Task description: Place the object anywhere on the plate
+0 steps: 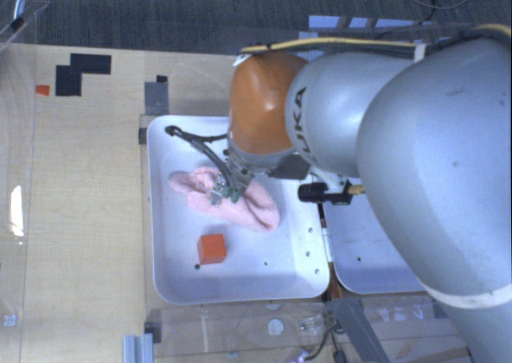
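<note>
In left bin (172,273): pink cloth (252,208), orange block (212,249).

Probably a robotics lab: a wooden bench (80,217) with white bins (160,273) and a KUKA arm (384,129).

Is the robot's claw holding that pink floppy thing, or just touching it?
Cannot be told. The gripper sits over the middle of the pink cloth, apart from the orange block.

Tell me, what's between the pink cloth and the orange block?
Only bare white bin floor separates the pink cloth from the orange block in the camera view.
</note>
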`<action>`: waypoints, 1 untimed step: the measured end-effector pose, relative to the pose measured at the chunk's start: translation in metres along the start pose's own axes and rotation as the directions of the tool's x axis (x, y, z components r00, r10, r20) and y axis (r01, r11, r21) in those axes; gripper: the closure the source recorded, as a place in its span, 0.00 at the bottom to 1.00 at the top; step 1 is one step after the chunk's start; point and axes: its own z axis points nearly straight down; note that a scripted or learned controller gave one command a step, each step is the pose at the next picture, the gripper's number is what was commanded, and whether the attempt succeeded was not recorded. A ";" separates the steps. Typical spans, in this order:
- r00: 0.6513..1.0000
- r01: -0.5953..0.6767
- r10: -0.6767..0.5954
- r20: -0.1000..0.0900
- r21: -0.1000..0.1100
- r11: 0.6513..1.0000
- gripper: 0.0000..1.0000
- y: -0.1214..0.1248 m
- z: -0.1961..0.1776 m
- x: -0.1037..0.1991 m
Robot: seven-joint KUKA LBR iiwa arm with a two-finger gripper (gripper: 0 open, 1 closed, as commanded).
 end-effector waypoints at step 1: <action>0.924 0.382 -0.382 0.011 -0.007 0.924 1.00 0.028 -0.082 0.033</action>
